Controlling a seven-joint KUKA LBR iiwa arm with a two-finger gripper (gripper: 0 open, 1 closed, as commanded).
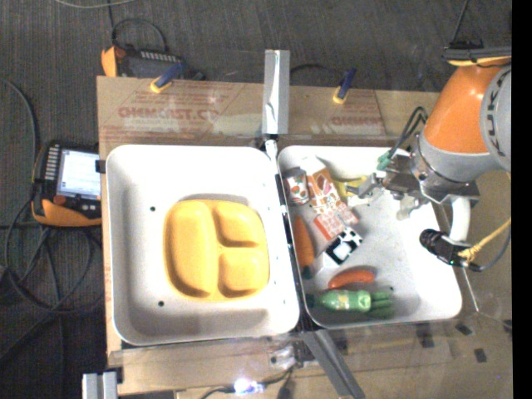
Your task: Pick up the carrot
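The carrot (303,243), a slim orange piece, lies lengthwise against the left wall of the right bin (416,306). My gripper (389,175) hangs over the upper right part of that bin, well to the right of the carrot and farther back, near a yellow banana (359,187). Nothing is seen held in it. The arm's grey wrist and orange band (465,115) cover the bin's far right corner.
Between gripper and carrot lie a small can (295,185), a red-and-white packet (328,204) and a black-and-white cube (345,242). A short orange-red piece (352,278) and a green bottle (357,301) sit near the front wall. The left bin (133,248) holds a yellow divided plate (218,248).
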